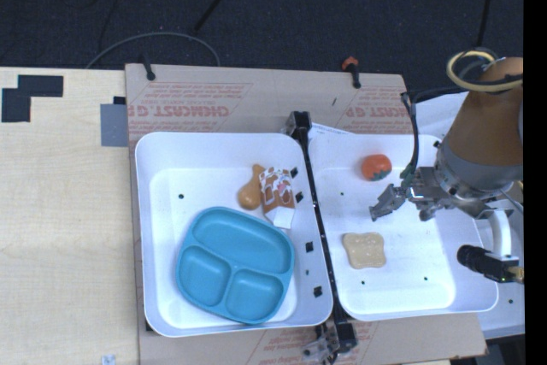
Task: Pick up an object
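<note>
My gripper (400, 203) hangs over the right bin (427, 291), open, with nothing between its fingers. A red-orange tomato-like object (375, 167) lies just up and left of it. A tan slice of toast (364, 250) rests on the bin floor just below and left of it. In the left bin (158, 184) sit a blue divided plate (235, 263), an orange-brown toy (250, 192) and a small brown-and-white packet (278, 190).
A black divider (312, 218) runs between the two bins. Cardboard (256, 103) lies under both bins, and the wooden bench top (60, 226) stretches to the left. The arm's grey body and orange band (483, 132) stand over the right bin's right edge.
</note>
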Available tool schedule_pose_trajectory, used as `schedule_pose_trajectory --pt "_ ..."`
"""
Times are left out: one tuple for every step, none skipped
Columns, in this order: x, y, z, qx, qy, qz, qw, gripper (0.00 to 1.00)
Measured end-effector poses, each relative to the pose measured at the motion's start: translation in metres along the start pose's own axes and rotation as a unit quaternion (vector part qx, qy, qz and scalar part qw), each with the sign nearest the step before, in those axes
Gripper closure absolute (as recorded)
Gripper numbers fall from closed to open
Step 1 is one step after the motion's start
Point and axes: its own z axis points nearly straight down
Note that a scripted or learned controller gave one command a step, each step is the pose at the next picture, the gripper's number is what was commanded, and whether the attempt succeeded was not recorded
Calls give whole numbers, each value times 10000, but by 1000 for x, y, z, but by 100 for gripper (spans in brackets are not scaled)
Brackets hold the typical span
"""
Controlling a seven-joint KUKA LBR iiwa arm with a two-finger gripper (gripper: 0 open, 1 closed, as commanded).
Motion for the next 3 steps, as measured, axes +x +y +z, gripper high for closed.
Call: schedule_pose_trajectory --pt "0 3 -7 -63 -8 -10 10000 0" --pt "5 -7 45 -40 -2 -11 10000 0" --pt "8 -2 107 -51 2 -7 10000 0"
